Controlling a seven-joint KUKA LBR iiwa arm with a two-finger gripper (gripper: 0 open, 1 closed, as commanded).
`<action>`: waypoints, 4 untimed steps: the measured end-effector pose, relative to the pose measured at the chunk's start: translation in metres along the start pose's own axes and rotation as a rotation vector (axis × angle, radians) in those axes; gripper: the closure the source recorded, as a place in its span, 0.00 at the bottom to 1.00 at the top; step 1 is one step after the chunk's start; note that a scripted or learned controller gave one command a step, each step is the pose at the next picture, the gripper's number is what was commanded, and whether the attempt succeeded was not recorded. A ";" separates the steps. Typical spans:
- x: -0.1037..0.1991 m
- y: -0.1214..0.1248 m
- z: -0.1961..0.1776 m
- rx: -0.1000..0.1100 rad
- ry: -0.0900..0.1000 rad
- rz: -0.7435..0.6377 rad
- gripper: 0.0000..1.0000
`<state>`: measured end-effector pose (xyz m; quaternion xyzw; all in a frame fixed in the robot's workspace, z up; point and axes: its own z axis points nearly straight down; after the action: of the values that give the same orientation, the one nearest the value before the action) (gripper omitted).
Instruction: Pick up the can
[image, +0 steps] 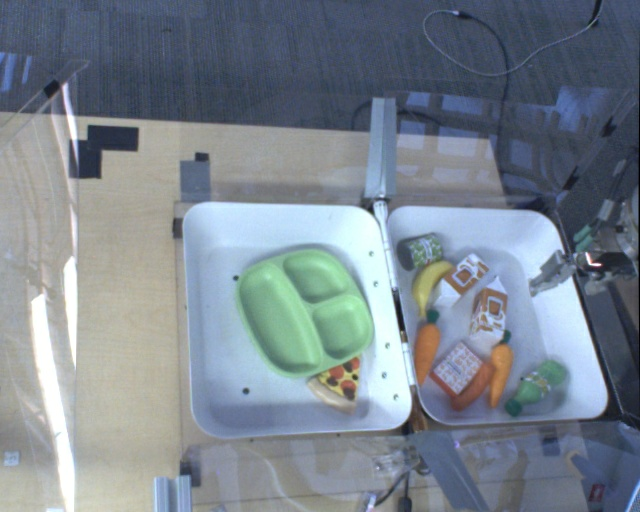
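Small green can (421, 249) lying on its side in far corner of right bin (575, 330), label unreadable. Beside the can: one banana (429, 283), two carrots (427, 351), three small printed cartons (488, 310). Left bin (210, 330) beyond: green divided plate (303, 311), pizza slice (338, 385). Gripper (560, 270) at right bin's rim; grip state unclear.
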<state>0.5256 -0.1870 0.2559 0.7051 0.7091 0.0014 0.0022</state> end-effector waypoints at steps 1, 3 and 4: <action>0.047 0.044 0.156 -0.001 0.001 0.008 0.00; 0.018 0.131 0.149 0.022 0.004 -0.101 1.00; 0.066 0.137 0.033 -0.004 0.000 0.045 1.00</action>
<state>0.6620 -0.1200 0.2233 0.7207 0.6932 0.0027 0.0035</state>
